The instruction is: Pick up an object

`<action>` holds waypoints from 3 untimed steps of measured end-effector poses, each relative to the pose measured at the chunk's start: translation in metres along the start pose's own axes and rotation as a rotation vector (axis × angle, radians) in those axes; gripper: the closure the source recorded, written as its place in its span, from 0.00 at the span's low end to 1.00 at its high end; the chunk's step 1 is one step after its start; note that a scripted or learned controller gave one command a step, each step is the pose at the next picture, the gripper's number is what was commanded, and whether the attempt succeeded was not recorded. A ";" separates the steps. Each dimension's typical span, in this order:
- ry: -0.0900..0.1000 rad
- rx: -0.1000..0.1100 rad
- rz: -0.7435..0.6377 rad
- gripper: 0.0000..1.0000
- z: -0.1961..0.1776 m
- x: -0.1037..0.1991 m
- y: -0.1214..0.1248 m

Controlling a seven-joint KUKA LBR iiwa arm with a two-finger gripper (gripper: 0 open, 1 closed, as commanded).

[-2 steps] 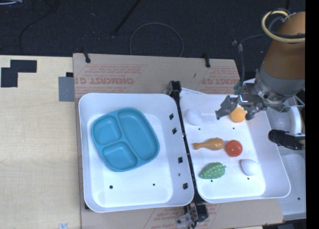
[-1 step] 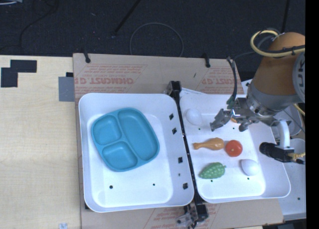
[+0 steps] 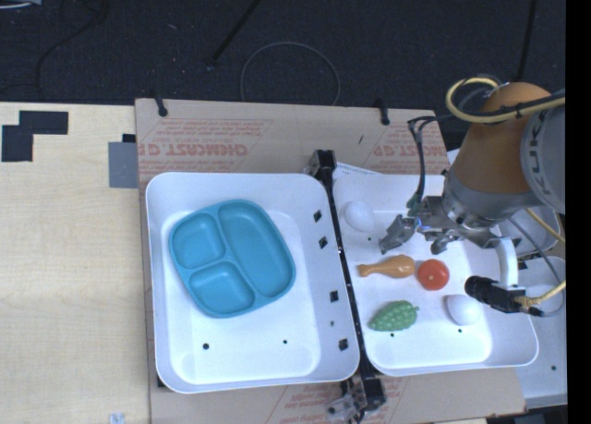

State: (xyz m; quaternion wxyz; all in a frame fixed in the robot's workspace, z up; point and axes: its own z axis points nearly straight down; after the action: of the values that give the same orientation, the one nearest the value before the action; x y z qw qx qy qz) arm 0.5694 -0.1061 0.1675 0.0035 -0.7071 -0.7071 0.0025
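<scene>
Above right bin (image 3: 517,357), claw (image 3: 417,233) hovers near drumstick (image 3: 388,269).

- Rounded orange band (image 3: 503,150) sits above the small dark-metal two-finger pincer (image 3: 416,231).
- Grey ribbed wrist collar (image 3: 480,200) lies between them.
- Yellow looped cable (image 3: 471,99) crowns the band.
- Black cable (image 3: 420,159) runs down beside the pincer.
</scene>
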 end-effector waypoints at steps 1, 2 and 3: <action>0.000 0.000 0.000 0.00 0.064 -0.001 -0.003; -0.006 -0.019 0.007 1.00 0.044 -0.006 0.003; -0.001 -0.010 0.003 1.00 -0.013 -0.003 -0.006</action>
State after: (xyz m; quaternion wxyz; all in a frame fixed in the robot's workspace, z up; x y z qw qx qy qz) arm 0.5632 -0.1096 0.1807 -0.0004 -0.7081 -0.7061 -0.0005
